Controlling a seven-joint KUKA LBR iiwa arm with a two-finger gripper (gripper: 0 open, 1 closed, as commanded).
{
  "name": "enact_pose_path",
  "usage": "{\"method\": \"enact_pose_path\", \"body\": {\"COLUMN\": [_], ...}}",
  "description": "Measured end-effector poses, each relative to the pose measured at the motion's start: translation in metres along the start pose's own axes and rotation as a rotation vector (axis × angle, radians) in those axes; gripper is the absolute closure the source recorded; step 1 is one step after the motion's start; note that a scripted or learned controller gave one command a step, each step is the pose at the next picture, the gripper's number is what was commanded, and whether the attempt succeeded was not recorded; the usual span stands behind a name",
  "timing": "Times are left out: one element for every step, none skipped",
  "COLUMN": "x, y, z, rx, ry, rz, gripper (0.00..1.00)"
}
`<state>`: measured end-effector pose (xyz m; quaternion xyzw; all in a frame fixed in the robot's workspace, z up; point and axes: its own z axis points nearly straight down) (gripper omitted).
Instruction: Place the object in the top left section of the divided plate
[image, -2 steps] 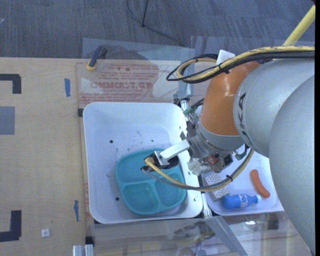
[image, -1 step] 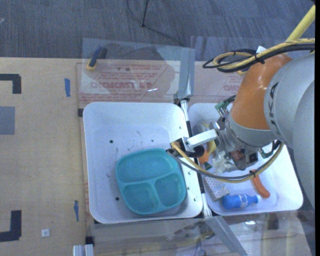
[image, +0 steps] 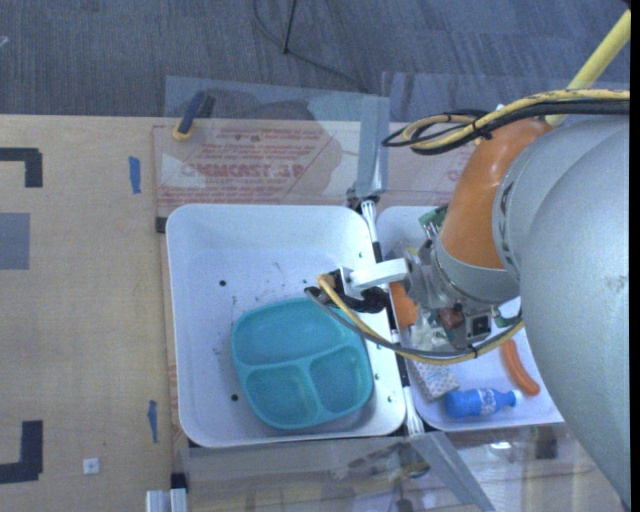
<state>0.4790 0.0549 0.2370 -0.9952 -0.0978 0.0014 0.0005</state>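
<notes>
The gripper (image: 428, 322) hung over the seam between the two bins, its wrist hiding the jaws, so whether it held anything could not be told. To do the step well, it should first secure one object from the right bin (image: 545, 405), then carry it left and lower it squarely over the plate's far-left compartment before releasing. One teal divided plate (image: 300, 375) with three sections lay in the near part of the left bin (image: 205, 260). The right bin held one blue bottle (image: 480, 402), one orange carrot-like piece (image: 521, 370) and one patterned packet (image: 436, 377).
</notes>
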Motion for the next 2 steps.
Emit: {"method": "enact_pose_path", "body": {"x": [-0.003,0.057], "y": [0.01,0.081], "z": [0.014,0.052], "rx": [0.002,0.001], "ry": [-0.003,-0.001], "rz": [-0.006,-0.007], "gripper": [1.0,1.0]}}
